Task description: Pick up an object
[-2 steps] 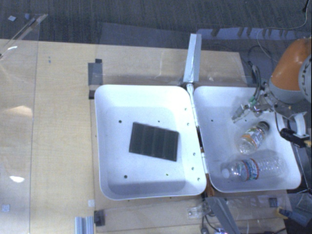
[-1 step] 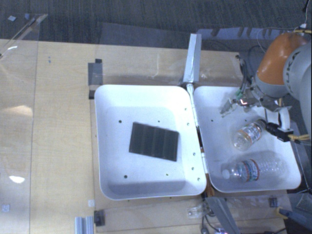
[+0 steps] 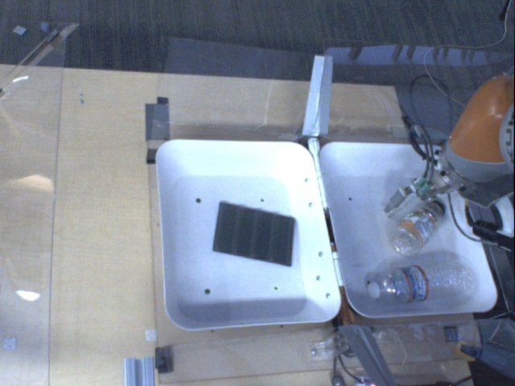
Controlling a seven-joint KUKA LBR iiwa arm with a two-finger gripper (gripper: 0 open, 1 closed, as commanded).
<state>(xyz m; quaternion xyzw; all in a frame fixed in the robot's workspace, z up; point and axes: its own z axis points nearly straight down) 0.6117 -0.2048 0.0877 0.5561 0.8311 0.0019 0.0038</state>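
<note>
The arm (image 3: 483,135) is cut off by the picture's right edge, so just its orange band and part of the grey wrist show behind the gripper (image 3: 406,199). The gripper's metal fingers blur into the clear small bottle (image 3: 417,227) directly beneath them, and whether they touch or close on it cannot be told. Below the gripper, toward the near rim of the right bin (image 3: 354,167), the larger bottle (image 3: 422,281) is see-through, its far end fading into the white floor.
</note>
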